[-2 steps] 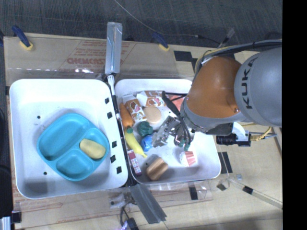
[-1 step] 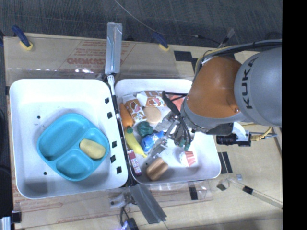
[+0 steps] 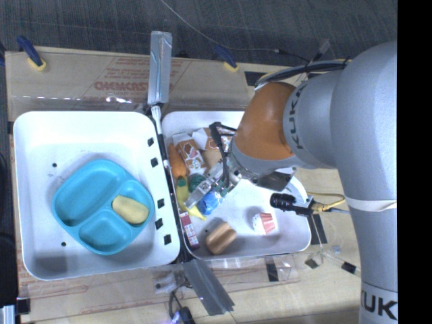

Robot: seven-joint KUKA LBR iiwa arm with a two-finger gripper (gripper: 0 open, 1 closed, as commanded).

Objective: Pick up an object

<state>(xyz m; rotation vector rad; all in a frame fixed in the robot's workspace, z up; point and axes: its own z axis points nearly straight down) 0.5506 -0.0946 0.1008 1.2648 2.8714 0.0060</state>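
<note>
Arm: you are seeing it reaching in from the right, its orange band sitting over the right bin [image 3: 297, 238].
Gripper [image 3: 214, 184]: it is hanging low over the clutter at the right bin's left side; you cannot tell how its jaws are standing.
Pile: a blue item [image 3: 208, 203], an orange piece [image 3: 177, 163] and packets are lying just beside the gripper.
Loose objects: a brown roll [image 3: 219, 237] and a red-and-white cup [image 3: 264, 223] are lying apart near the front wall.
Left bin [image 3: 34, 154]: it is holding a blue divided plate [image 3: 84, 201] with a yellow piece [image 3: 130, 209] in one compartment.
</note>
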